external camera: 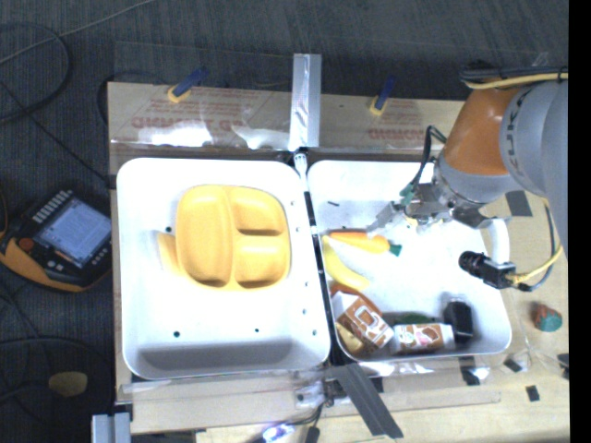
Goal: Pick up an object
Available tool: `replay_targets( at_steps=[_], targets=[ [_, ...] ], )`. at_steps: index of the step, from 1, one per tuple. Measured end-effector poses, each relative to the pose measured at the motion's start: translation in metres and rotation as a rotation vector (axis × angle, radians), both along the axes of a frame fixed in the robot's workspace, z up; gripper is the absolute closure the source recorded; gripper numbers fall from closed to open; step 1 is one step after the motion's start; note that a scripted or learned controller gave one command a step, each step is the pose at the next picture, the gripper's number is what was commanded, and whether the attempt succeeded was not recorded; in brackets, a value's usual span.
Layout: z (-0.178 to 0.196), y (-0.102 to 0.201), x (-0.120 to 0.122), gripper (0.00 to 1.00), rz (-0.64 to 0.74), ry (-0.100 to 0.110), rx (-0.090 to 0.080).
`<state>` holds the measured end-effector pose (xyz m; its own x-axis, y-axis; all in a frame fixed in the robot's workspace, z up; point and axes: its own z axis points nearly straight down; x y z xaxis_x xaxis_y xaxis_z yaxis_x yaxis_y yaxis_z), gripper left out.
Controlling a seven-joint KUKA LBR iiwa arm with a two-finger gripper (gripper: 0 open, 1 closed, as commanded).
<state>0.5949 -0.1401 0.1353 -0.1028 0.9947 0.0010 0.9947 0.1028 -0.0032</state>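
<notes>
Dark carpet surrounds my worktop (138, 109), two white bins side by side. Left bin (138, 247) holds a yellow divided tray (231, 233). My tool (399, 212) hangs low over the right bin (443, 183), near its far edge, just beside an orange carrot-like toy (355, 241); grip state, can't tell. Yellow banana (340, 270), brown packet (362, 326) and dark bottle (427, 332) sit toward the near edge.

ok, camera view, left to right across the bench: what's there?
handheld device on the floor → yellow divided tray in the left bin → brown snack packet → gripper → dark bottle cap → teal object on the bench.
</notes>
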Motion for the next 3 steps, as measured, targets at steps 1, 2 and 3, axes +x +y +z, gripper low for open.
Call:
replay_targets(
  at_steps=[1, 2, 3],
  targets=[
    [-0.046, 0.035, -0.007, 0.00, 0.077, -0.013, -0.007],
    [-0.036, 0.037, -0.005, 1.00, 0.077, -0.016, -0.003],
    [0.044, 0.080, 0.072, 1.00, 0.070, 0.010, -0.003]
  ],
)
